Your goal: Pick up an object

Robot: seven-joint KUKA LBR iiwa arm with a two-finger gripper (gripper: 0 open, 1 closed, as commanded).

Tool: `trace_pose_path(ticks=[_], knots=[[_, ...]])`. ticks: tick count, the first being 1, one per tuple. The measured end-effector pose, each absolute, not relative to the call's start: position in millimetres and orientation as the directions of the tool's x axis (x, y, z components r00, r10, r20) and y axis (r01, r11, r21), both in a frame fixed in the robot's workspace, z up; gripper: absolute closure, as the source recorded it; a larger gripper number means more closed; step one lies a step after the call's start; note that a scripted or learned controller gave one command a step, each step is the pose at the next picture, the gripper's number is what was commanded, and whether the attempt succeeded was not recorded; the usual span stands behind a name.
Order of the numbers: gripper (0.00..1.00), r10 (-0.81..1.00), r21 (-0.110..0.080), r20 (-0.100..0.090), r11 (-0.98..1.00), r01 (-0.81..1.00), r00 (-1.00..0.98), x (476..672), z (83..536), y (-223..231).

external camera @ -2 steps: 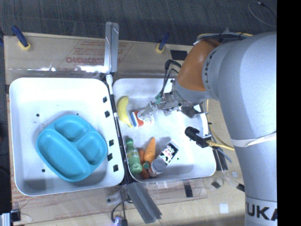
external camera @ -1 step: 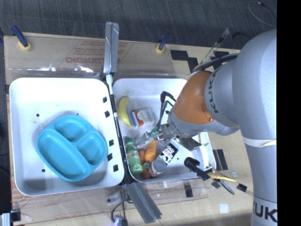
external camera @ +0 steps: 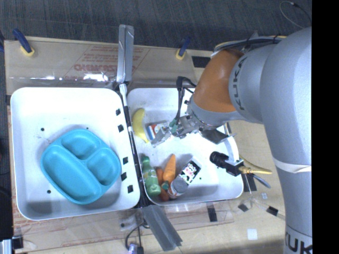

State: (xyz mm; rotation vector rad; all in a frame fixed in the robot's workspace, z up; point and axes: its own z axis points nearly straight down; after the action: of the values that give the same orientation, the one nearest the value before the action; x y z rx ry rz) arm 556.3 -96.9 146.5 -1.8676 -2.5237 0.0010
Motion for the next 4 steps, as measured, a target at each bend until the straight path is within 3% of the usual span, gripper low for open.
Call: trace_pose_path(ticks=[1, 2, 3, 4], knots=[[0.0, 0.849, -0.003, 0.003, 0.529, 0.849, -0.529, 527.5, 91, -111], [0.0, 0.851, 0.001, 0.0, 0.525, 0.851, -0.525, 644.6, 93, -116], [0.0, 0.962, -0.004, 0.002, 0.272, 0.962, -0.272, 614.5, 92, -125], [1.0, 0.96, -0.005, 0.003, 0.279, 0.96, -0.279, 614.9, 101, -124]])
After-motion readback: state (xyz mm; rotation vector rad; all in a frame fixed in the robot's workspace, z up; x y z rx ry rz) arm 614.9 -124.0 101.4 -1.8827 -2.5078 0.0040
